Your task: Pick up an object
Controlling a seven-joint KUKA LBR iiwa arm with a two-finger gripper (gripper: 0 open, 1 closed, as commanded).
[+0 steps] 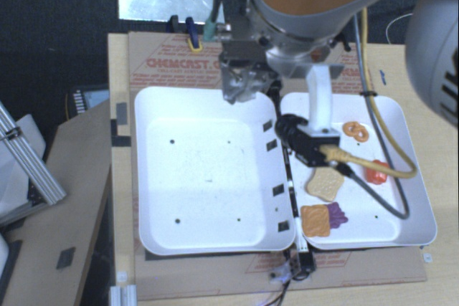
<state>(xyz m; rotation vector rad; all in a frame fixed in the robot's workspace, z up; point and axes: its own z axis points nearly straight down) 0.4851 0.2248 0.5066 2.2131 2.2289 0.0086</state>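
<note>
**Pincer at the upper rim, pickings all at lower right**

My grey metal pincer (240, 88) hung at the upper middle of the frame, over the upper right corner of the shallow white plastic bin on the left (154, 175). I could not tell whether it stood apart or together; the slant hid that. Nothing showed in its grasp.

Everything worth taking lay in the shallow white plastic bin on the right (419, 215). A tan toast-shaped slice (324, 186) sat in the middle of it. An orange square block (314, 220) lay below that, near the lower left corner, touching a small purple grape-like cluster (337, 214). A little orange pretzel (355, 130) lay toward the upper right and a small red piece (376, 173) at the right.

To do this well, I judged I should cross to the right and lower in the frame, settle straight above one piece, spread wide and then descend. The pretzel looked the cleanest choice, standing apart from the rest. The block and grapes touched, so a grab there risked nudging both. The block also sat close to the raised divide between the bins (288, 175), which could catch me.

The printed cardboard sheet (172, 62) under both bins mattered little.
</note>
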